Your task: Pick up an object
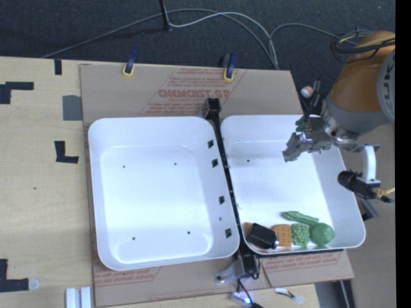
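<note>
Camera view is looking down at a slant on a tabletop (38, 172) carrying two shallow white bins on a cardboard sheet (186, 92). Reaching in from the right, the grey arm (359, 114) with its orange band (359, 76) is leaning over the upper right part of the right bin (270, 130), its wrist angling down and to the left. The claw (297, 147) is hanging above the bare white floor near that bin's far right wall; whether it is open or closed cannot be told at this size, and nothing is showing between its tips.

All the objects are lying well apart from the claw, bunched along the near edge of the right bin: a black block (262, 236) at the left, an orange piece (281, 235) just beside it, a green-speckled piece (299, 234) next, and a round green ball (322, 233) at the right corner. A long green pod-shaped item (302, 217) is lying just behind them. The left bin (103, 140) is sitting touching the right one along a black divider (221, 165).
</note>
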`<state>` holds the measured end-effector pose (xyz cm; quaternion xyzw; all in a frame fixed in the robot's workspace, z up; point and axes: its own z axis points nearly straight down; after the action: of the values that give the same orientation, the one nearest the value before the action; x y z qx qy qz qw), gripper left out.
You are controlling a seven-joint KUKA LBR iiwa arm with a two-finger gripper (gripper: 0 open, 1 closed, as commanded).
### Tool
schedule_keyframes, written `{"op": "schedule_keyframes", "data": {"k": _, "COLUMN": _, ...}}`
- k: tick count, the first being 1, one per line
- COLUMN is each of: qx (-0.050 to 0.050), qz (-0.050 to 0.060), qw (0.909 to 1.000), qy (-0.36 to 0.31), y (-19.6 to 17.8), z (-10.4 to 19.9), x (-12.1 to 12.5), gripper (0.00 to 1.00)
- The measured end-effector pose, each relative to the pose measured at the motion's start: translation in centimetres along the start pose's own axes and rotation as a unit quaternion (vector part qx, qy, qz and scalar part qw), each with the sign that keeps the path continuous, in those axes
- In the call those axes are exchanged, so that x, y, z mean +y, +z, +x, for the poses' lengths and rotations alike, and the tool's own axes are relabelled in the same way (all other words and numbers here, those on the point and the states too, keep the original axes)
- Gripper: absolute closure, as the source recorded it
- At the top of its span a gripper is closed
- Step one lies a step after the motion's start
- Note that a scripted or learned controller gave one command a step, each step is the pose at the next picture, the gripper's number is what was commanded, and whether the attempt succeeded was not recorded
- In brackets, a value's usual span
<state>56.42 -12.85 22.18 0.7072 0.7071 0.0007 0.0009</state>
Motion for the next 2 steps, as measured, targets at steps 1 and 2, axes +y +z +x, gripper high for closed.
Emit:
{"op": "schedule_keyframes", "data": {"k": 1, "qx": 0.0, "qz": -0.001, "qw": 1.0, "qy": 0.0, "y": -4.6, "z": 0.0, "x": 0.1, "gripper": 1.0}}
{"op": "schedule_keyframes", "data": {"k": 2, "qx": 0.0, "qz": 0.002, "qw": 1.0, "qy": -0.002, "y": -3.5, "z": 4.2, "x": 1.7, "gripper": 1.0}}
